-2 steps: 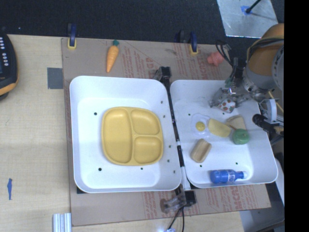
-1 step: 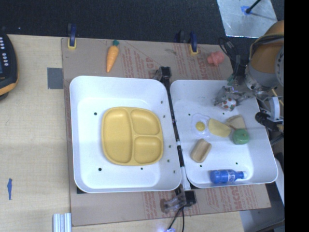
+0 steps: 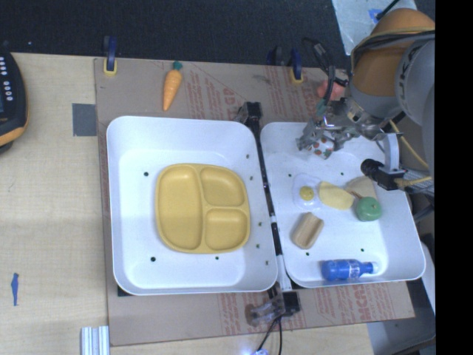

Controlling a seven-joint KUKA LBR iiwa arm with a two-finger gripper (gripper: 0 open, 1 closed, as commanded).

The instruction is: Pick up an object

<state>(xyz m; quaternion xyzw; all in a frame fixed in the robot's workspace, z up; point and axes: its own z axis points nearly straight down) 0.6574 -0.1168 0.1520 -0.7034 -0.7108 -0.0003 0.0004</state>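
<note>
My gripper hangs over the far left part of the right bin, with the grey arm and its orange band behind it. Nothing shows clearly between its tips. In front of it in that bin lie a small yellow disc, a pale yellow lemon-shaped piece, a beige piece, a green ball, a tan bread-like block and a blue bottle on its side near the front wall.
The left bin holds a yellow divided plate. A toy carrot lies on the cardboard behind the left bin. A black clamp sits between the bins at the back. A dark device rests at the far left.
</note>
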